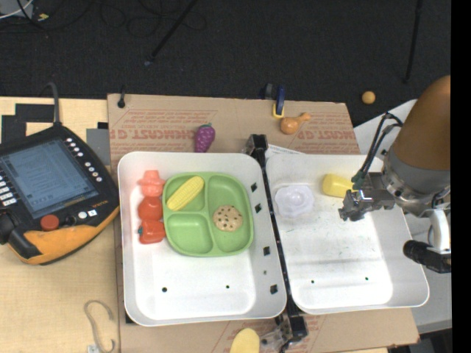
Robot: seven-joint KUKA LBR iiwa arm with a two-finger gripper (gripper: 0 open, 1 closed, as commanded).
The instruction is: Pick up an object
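Note:
The right bin holds a yellow block near its back and a clear plastic lid to the left of that. My gripper hangs over the right bin, just right of and below the yellow block. In the left bin a green divided plate carries a corn cob and a cookie. Red and pink toy pieces lie left of the plate.
A purple grape toy and an orange pear-shaped toy lie on the cardboard behind the bins. A teach pendant sits at the left. A yellow object rests at the front edge.

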